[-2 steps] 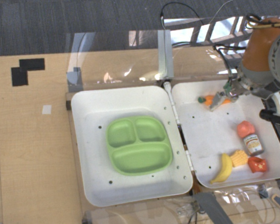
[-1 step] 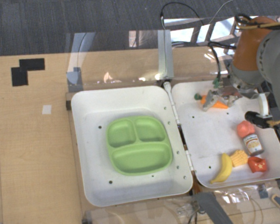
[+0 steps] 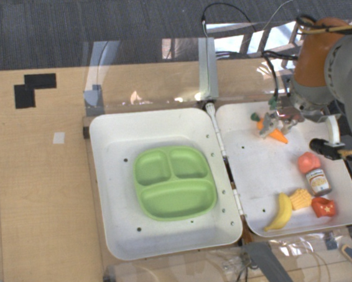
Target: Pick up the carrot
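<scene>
The gripper sits over the carrot near the right bin's far edge; I cannot tell its grip.

- The arm enters at the upper right of the frame, a bulky grey body that fills the right edge from about a quarter of the way down to mid-height.
- An orange band wraps the arm just above the wrist, up and left of the grey mass.
- The wrist slants down and to the left from the band.
- The gripper sits at the arm's lower-left end, right of centre in the upper half of the frame, pointing down.
- Its small metallic parts blur together there.
- Black cables loop above the wrist toward the top edge of the frame.
</scene>
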Controlling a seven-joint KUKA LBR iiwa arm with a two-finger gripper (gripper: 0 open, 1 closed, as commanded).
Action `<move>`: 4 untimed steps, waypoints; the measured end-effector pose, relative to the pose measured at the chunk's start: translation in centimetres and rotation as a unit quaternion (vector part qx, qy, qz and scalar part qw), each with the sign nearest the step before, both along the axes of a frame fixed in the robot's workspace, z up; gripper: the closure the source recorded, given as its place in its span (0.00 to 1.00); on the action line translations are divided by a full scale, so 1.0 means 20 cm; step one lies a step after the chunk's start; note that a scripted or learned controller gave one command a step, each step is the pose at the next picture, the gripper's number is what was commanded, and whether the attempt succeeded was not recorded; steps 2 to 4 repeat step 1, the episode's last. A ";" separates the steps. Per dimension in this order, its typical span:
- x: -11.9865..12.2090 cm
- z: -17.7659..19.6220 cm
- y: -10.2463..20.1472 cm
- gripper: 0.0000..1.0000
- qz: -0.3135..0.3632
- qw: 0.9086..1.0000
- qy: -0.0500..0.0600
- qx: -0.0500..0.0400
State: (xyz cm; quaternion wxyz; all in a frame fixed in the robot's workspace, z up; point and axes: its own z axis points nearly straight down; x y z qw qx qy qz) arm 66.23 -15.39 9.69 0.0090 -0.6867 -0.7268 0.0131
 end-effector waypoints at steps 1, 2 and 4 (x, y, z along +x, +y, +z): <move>-0.24 0.34 -0.05 1.00 0.050 0.999 -0.019 0.003; -0.24 0.34 -0.05 1.00 0.050 0.999 -0.019 0.003; -0.24 0.34 -0.05 1.00 0.050 0.999 -0.019 0.003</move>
